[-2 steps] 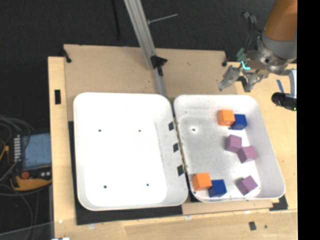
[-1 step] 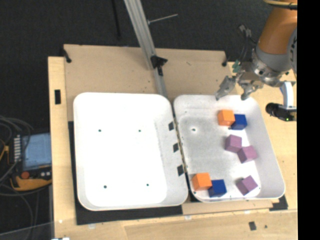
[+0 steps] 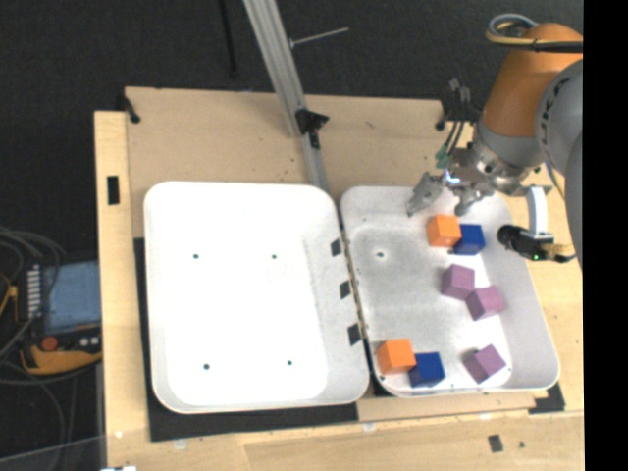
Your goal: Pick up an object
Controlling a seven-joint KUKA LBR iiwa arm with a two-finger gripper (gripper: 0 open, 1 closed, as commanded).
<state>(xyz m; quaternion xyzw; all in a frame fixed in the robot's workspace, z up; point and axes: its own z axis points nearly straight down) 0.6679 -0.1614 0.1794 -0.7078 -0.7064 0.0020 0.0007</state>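
My gripper (image 3: 444, 198) hangs over the far edge of the right bin (image 3: 392, 292), open, with its two grey fingers spread and nothing between them. Just below it lie an orange cube (image 3: 444, 231) and a blue cube (image 3: 470, 238), touching each other. Two purple cubes (image 3: 457, 282) (image 3: 484, 302) sit further toward the front. Near the front wall are another orange cube (image 3: 396, 355), a blue cube (image 3: 427, 369) beside it, and a purple cube (image 3: 484, 363).
The left bin (image 3: 240, 292) sits beside the right one on the wooden bench. A slanted metal rail (image 3: 285, 77) runs down from the top to the gap between the bins. A black part (image 3: 525, 240) of the arm overhangs the right bin's right rim.
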